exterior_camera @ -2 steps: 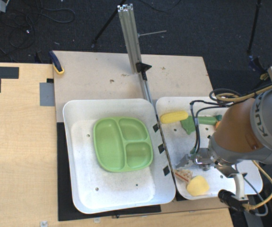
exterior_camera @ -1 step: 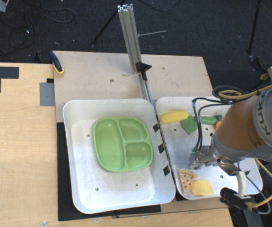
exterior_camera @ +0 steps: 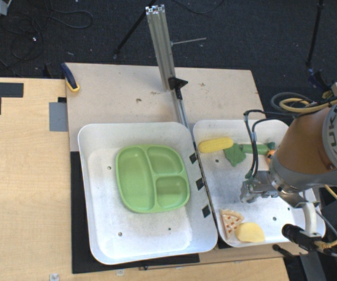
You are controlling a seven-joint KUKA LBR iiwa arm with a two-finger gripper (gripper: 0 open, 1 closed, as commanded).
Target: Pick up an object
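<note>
**Tool positioned low over the right bin**

The grey arm with the orange band (exterior_camera: 309,142) is being extended in from the right, and its tool (exterior_camera: 255,191) is being held low over the middle of the right shallow white bin (exterior_camera: 273,218). Whether the tool is apart or together cannot be told. A yellow corn cob (exterior_camera: 215,144) and a green plastic toy (exterior_camera: 238,153) are lying at the far end of that bin. A pizza slice toy (exterior_camera: 231,220) and a yellow rounded piece (exterior_camera: 250,232) are lying at its near end. A green divided plastic tray (exterior_camera: 153,178) is sitting in the left white bin (exterior_camera: 98,215).
</note>
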